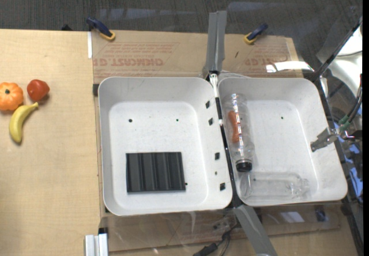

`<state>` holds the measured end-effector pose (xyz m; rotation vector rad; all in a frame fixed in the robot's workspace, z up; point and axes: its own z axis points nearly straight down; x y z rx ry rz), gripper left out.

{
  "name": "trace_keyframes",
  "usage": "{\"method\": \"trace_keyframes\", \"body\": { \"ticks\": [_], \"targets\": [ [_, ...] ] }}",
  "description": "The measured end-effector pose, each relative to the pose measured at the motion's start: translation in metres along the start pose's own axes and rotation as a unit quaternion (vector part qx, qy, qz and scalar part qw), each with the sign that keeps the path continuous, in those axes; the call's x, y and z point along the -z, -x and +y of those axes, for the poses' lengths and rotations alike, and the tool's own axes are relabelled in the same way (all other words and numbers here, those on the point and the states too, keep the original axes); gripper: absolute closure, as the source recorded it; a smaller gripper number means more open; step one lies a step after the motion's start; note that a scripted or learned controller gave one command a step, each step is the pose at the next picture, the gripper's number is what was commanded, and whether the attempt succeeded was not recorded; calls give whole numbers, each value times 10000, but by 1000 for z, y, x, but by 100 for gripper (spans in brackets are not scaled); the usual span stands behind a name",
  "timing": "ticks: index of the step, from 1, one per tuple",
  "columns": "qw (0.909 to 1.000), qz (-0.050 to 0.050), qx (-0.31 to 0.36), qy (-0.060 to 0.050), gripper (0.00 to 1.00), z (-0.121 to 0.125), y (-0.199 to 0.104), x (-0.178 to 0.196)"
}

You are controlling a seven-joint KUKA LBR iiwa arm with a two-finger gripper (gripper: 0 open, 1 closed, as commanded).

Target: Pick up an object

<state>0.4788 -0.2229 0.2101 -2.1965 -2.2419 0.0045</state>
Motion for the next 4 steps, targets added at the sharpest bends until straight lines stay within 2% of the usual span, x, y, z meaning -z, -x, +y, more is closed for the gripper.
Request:
{"method": "trace_keyframes", "body": {
  "ticks": [1, 2, 3, 4],
  "targets": [
    [9928, -4, -1202, -5, 0, 0, 0, 13],
    [9715, -1, -2371, -21, 0, 0, -25, 9],
    [9600, 1, -2801, -27, 0, 0, -18, -2],
    [9330, -5, -3598, -24, 0, -1, -15, -2]
  ]
}}
